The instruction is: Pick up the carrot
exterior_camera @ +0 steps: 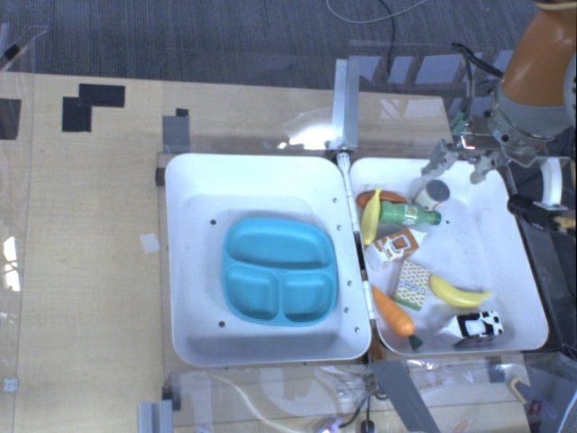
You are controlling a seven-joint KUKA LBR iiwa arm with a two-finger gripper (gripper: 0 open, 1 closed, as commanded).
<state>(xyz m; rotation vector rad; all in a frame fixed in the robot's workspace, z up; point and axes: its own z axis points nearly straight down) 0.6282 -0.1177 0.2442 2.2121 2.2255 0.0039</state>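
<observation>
Nothing was yet grasped: the grey two-finger gripper (465, 161) hung with fingers spread and bare over the right white bin's (523, 242) far end, well apart from the orange tapered carrot (394, 311) lying near its front-left corner.

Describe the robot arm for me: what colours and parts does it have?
The arm is grey with a broad orange band above the wrist. Its gripper is pale grey metal ending in two thin jaws, with dark cables looping beside it.
</observation>
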